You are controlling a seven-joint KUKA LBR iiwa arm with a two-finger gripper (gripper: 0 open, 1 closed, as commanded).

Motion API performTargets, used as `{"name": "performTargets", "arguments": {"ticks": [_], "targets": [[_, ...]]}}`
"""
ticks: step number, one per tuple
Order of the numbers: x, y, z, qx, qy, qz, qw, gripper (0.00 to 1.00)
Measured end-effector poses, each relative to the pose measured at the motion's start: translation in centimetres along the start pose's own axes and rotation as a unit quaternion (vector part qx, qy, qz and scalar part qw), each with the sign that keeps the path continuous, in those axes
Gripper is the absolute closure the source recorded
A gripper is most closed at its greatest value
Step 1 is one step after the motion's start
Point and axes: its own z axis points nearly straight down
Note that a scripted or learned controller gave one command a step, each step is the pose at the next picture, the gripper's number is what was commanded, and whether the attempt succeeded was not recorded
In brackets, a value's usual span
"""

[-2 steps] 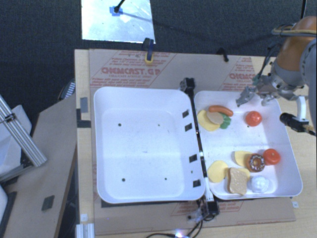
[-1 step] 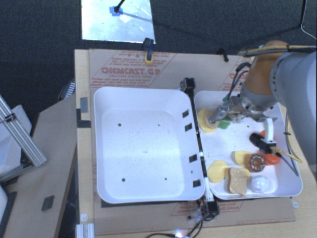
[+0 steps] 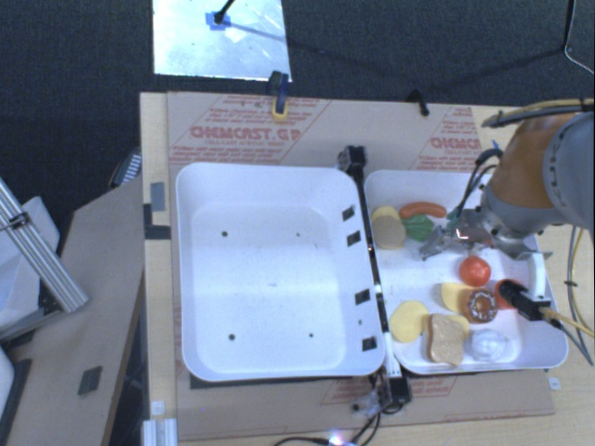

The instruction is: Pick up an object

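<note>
"CHEMCAST GP" printed on bench sheet (image 3: 244, 130)

Left bin (image 3: 270, 277): floor bare, open approach from any side. Right bin (image 3: 544, 347) is crowded. Hot dog (image 3: 422, 210) and green piece (image 3: 420, 228) at 12 o'clock, tomato (image 3: 475, 270) mid, donut (image 3: 482, 306), bread slice (image 3: 446, 338) and yellow round (image 3: 407, 321) packed at 6. Small gap between the tomato and the beige round (image 3: 389, 233). Black clips (image 3: 364, 297) line the divider.

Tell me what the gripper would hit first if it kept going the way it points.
Probably the small green toy vegetable: the gripper points left toward it in the right white bin. Depth is unclear, so contact height is uncertain.
</note>
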Motion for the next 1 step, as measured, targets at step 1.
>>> {"name": "performTargets", "arguments": {"ticks": [1], "targets": [[-5.07, -3.3, 0.01, 0.0, 0.001, 0.001, 1.0, 0.0]]}}
